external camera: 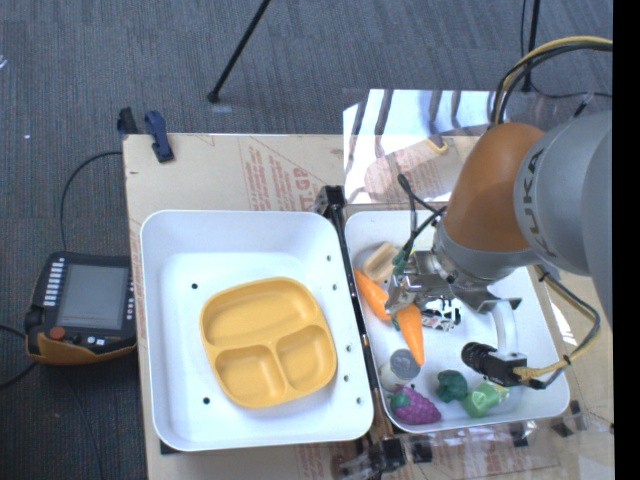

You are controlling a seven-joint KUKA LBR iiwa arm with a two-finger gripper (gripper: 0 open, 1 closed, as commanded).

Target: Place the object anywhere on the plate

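— Two white bins sit side by side; what lies nearest in the right bin [548,343]?
— Purple grapes [417,405], a green vegetable [467,389] and a grey can [403,365].
— And the gripper [404,290]?
— It hangs over that bin, directly above the carrot [409,332]; whether it grips anything cannot be told.
— The plate [268,341]?
— Yellow, three-sectioned, in the left bin [180,258], well apart from the carrot.

arm [575,193]: grey shell | orange band [490,203] abv wrist | yellow+black cables [545,53] | gripper [405,293]: metal, dark wires
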